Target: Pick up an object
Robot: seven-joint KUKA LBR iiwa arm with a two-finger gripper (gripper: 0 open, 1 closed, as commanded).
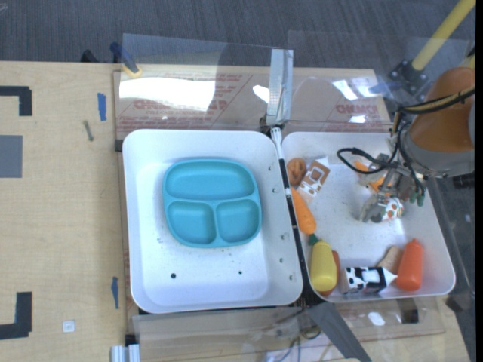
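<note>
White plastic makes both shallow bins on the desk (53,202). The left bin (143,277) holds one turquoise plate (212,202) with three compartments, smooth and with rounded corners. The right bin (438,277) holds the small toys.

I take the pincer (379,202) as the landmark; it is low in the upper right part of the right bin, under the grey arm (441,119) and its black cables. A small white and orange toy (391,209) lies just beside its tips, but I cannot tell if it is between them, or if they are released or clenched.

Left of the pincer, near the wall between the bins, are one brown toy (296,169), one white and orange box (316,175) and one orange carrot (303,213). Below and left of it stands one yellow bottle (323,266) with a green cap. Below the pincer lie one black and white cow (368,278), one tan piece (390,257) and one long orange-red toy (410,264).
</note>
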